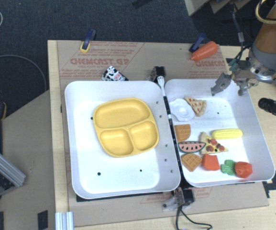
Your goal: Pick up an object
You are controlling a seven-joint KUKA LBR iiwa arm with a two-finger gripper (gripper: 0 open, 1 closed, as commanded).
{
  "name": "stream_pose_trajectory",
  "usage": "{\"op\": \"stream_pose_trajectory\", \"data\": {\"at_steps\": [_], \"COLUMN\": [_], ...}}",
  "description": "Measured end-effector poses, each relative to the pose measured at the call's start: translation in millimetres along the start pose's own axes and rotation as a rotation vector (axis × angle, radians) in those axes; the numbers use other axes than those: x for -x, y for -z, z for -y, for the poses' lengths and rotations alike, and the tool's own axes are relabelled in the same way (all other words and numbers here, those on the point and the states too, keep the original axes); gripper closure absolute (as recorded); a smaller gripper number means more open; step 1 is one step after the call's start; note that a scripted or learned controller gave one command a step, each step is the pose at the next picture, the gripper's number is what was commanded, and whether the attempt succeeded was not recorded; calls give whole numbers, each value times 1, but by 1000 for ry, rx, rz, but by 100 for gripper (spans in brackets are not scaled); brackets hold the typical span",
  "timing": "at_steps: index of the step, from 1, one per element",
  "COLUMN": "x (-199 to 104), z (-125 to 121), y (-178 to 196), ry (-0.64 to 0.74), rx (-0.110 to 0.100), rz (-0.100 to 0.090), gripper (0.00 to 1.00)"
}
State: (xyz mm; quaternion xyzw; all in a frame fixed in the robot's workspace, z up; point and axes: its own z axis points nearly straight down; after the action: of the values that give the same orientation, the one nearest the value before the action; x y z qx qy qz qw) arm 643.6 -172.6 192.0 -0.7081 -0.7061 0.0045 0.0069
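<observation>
The right bin (252, 128) holds several toy foods: a white egg (181, 110), a waffle-pattern slice (196, 105), a brown cracker (182, 132), a watermelon slice (191, 146), a pizza slice (213, 146), a yellow corn cob (226, 134), a waffle (191, 162), an orange-red block (210, 162) and a tomato with green leaves (238, 168). My gripper (232, 86) hangs over the bin's far right corner, above the floor and apart from the food. Its fingers (220, 86) are spread with nothing between them.
The left bin (80, 166) carries a yellow three-compartment plate (126, 126). Clamps hold the board's far edge: a blue-yellow one (86, 41) and an orange one (204, 51). A small black-and-white object (114, 74) lies behind the left bin.
</observation>
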Motion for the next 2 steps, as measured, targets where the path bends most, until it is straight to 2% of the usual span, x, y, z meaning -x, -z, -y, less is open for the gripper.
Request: {"op": "stream_pose_trajectory", "data": {"at_steps": [1, 2], "x": [0, -4], "z": [-3, -3], "y": [10, -53], "ry": [3, 5], "rx": [16, 10], "rz": [3, 2], "gripper": [0, 0]}}
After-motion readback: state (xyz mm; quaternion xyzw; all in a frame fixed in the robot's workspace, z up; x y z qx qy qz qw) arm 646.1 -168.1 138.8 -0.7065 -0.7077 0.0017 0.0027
